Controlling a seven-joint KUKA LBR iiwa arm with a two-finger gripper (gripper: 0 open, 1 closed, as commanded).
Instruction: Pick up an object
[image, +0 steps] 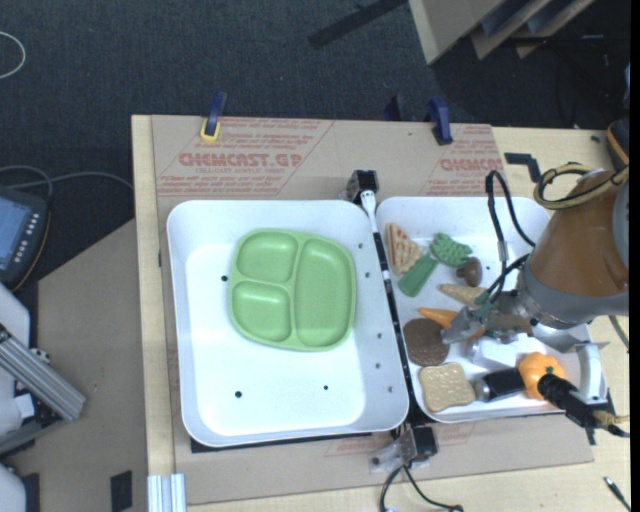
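Note:
My gripper (472, 325) hangs low in the right bin (520, 212), reaching in from the right under the orange-banded wrist (585, 250). It sits just right of an orange carrot (436, 316) and above a round brown cookie (427, 343). A tan cone (462, 294) lies just behind it. Farther back are a pizza slice (402, 247), a green pea pod (418, 274) and a dark green piece (451, 248). A square cracker (446, 386) lies at the front. I see nothing clearly held.
The left bin (200, 300) holds a green divided plate (294, 289). An orange fruit (540, 368) and a black-handled tool (497, 383) lie at the right bin's front right. A small brown piece (469, 268) sits mid-bin. Black cables (497, 215) loop over the bin's back.

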